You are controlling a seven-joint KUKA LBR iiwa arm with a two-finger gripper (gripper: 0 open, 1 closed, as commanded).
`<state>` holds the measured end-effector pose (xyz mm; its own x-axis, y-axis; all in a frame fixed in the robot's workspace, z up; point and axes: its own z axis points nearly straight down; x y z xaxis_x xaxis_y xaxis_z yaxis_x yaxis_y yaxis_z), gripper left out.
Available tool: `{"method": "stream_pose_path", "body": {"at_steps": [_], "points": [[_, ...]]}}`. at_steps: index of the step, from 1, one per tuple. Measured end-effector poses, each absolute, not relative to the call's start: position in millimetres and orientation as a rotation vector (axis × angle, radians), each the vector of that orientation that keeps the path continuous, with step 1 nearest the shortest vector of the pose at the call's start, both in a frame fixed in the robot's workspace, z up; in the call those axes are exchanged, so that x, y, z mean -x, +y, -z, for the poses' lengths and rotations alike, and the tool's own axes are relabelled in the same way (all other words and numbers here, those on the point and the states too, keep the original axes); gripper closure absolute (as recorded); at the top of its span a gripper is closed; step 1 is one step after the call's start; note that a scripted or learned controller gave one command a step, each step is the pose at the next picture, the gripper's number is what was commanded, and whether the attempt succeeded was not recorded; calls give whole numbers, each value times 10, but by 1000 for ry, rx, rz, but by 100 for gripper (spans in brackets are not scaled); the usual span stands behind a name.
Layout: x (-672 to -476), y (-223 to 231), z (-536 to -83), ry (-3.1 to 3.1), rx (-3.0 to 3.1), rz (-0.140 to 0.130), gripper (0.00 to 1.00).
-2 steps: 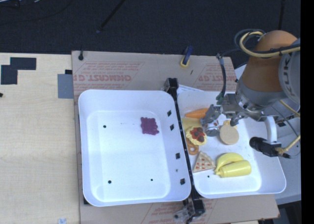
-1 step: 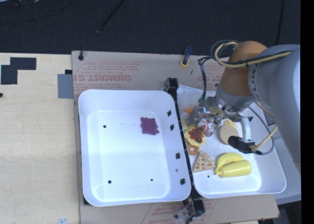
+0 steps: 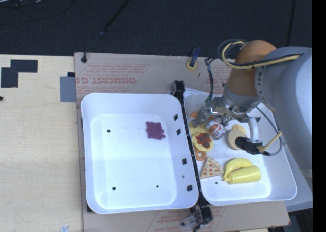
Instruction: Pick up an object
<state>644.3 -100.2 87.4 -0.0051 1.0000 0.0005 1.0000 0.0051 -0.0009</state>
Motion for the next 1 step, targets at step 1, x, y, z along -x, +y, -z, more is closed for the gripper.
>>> {"method": "stream_pose_path", "body": {"at_steps": [1], "points": [[-6434,-852,-874,-2221,2217,-3,0]]}}
